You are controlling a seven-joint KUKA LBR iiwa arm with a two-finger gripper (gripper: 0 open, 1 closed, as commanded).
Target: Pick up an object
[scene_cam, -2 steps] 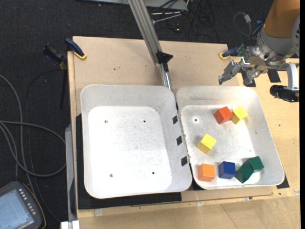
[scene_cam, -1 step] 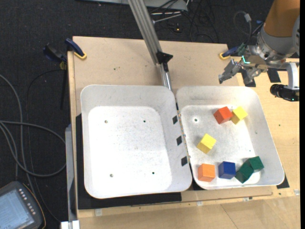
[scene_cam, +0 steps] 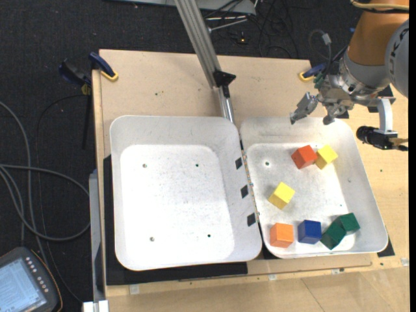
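Observation:
The right bin holds several small blocks. A red-orange block and a yellow block lie near its far side. Another yellow block sits in the middle. Along the near edge stand an orange block, a blue block and two dark green blocks. My gripper hangs above the bin's far rim, up and right of the red-orange block. Its fingers are spread apart with nothing between them.
The left bin lies beside the right one. A slanted metal pole runs from the top down to the gap between the bins. Clamps sit at the board's far corners, and cables lie on the dark floor to the left.

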